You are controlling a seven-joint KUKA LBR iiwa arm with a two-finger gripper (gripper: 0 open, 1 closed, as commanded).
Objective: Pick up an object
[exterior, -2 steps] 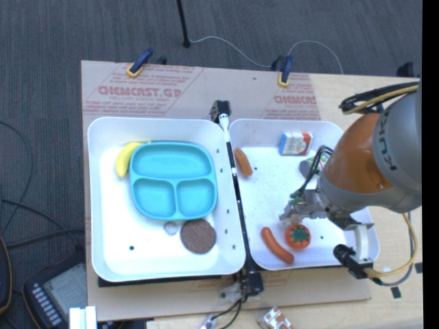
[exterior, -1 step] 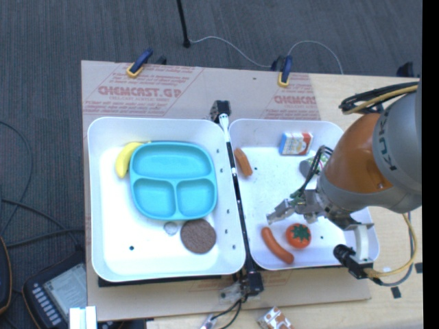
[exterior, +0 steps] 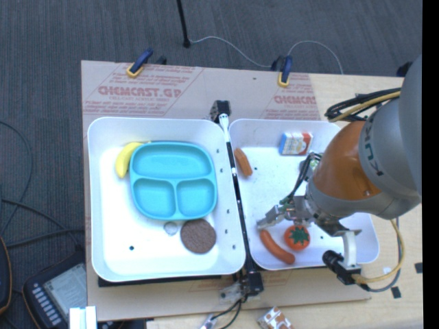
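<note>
My gripper [exterior: 278, 214] hangs low over the right bin [exterior: 264, 187], near its front middle. A red tomato with a green top [exterior: 298, 236] lies just to its front right, and an orange-red sausage [exterior: 276, 247] lies just in front of it by the bin's front wall. Nothing shows in the gripper. A second sausage [exterior: 242, 162] rests at the bin's left wall, and a small white, blue and red carton [exterior: 295, 142] sits at the back. The arm's grey and orange body [exterior: 357, 177] hides the bin's right part.
The left bin [exterior: 103, 184] holds a blue divided plate [exterior: 173, 180], a banana [exterior: 124, 157] at its left, a brown round patty [exterior: 198, 236] and a small grey piece [exterior: 170, 228]. A divider rail [exterior: 232, 184] runs between the bins. Cables trail at the bench's front right.
</note>
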